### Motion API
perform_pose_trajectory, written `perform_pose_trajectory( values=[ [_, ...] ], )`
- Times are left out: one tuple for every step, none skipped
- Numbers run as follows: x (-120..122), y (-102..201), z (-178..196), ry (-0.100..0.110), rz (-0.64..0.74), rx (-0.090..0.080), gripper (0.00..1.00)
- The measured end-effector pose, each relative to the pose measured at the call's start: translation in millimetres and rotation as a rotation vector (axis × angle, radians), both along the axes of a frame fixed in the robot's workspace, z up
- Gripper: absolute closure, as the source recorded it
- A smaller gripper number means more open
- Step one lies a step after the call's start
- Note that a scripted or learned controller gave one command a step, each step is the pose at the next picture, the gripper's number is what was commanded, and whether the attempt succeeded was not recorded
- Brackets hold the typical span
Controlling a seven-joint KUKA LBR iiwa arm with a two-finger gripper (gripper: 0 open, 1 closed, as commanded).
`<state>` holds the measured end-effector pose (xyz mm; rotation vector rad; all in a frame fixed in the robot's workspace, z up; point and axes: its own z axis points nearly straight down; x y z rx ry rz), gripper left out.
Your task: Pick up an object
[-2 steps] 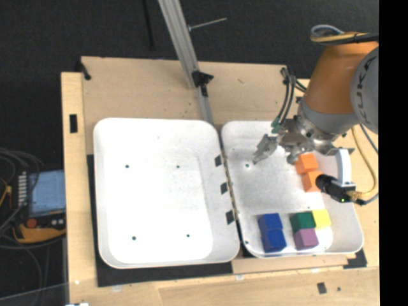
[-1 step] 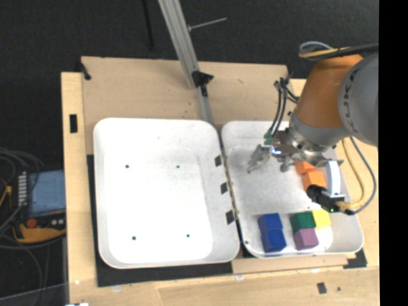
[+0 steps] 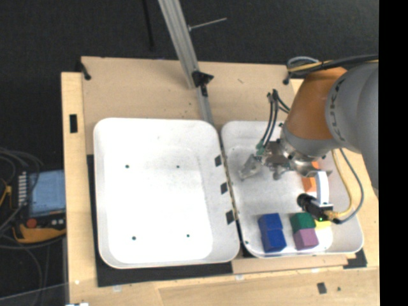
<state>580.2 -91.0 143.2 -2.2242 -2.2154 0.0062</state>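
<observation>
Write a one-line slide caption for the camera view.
KUKA arm poises its gripper over the right bin, above blue, green and purple blocks.

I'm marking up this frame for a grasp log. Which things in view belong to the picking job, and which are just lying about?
Belong to the job:
- gripper, over the right bin
- blue block
- green block
- purple block
- orange piece, partly hidden by the arm

Lying about:
- left bin
- slanted metal pole
- handheld controller off the bench
</observation>
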Motion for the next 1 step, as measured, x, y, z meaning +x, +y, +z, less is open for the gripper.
perform_pose_trajectory(
  values=[
    [2.0, -0.9, 13.7, -0.009, -0.009, 0.000, 1.00]
  ],
)
